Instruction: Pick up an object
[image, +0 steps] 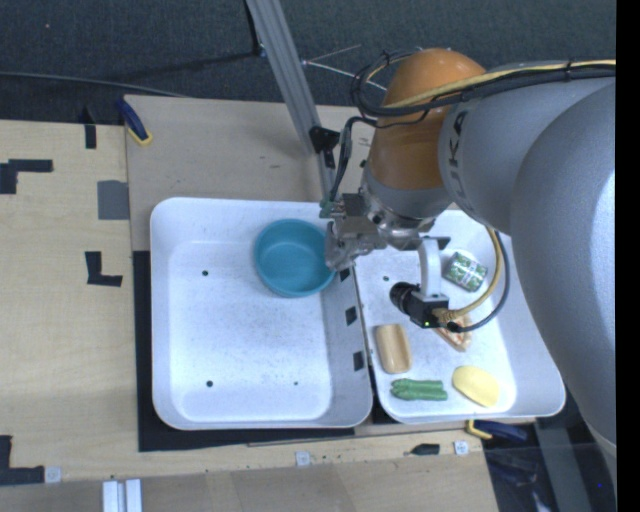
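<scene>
In the left bin, up near its right wall, sits a blue bowl, with the gripper right at the bowl's right rim; can't tell how it's set, it's too dark and crowded there. The rest of that bin's floor is open. The right bin has a tan bread-like piece, a green pod, a yellow lump and a small can with unreadable print. The arm covers that bin's upper part.
</scene>
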